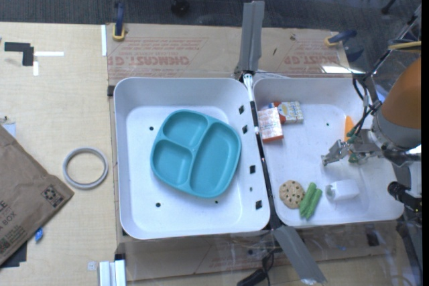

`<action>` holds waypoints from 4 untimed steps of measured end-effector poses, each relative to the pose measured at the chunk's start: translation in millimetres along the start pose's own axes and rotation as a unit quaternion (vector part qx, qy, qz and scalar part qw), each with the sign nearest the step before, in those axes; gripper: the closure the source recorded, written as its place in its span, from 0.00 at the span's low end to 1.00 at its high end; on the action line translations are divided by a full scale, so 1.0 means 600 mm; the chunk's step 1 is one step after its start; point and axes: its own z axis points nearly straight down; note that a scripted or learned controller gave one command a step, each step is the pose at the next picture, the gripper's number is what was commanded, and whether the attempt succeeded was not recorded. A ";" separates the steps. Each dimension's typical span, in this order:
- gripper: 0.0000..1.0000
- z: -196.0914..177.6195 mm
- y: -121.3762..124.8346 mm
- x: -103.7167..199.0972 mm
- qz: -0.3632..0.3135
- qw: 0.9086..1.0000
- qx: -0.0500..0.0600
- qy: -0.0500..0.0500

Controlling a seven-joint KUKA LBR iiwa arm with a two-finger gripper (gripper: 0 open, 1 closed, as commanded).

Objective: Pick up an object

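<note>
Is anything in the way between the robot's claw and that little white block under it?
Nothing visible sits between them. The gripper hovers in the right bin, with bare white floor between it and the white block. The cookie and green pods lie off to the block's left.

A teal divided plate (196, 153) sits in a white bin (127, 164), while nearby lie a speckled tan cookie (291, 193) and green pea pod (310, 201).
</note>
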 end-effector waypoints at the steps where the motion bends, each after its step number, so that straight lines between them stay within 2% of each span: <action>1: 0.00 0.001 -0.084 0.010 0.150 0.989 0.001 0.001; 2: 0.00 -0.013 0.028 -0.009 0.061 0.998 -0.001 0.000; 3: 0.00 -0.115 0.007 0.018 -0.013 1.000 0.000 -0.001; 4: 0.00 0.000 0.081 -0.013 0.061 0.998 0.000 0.005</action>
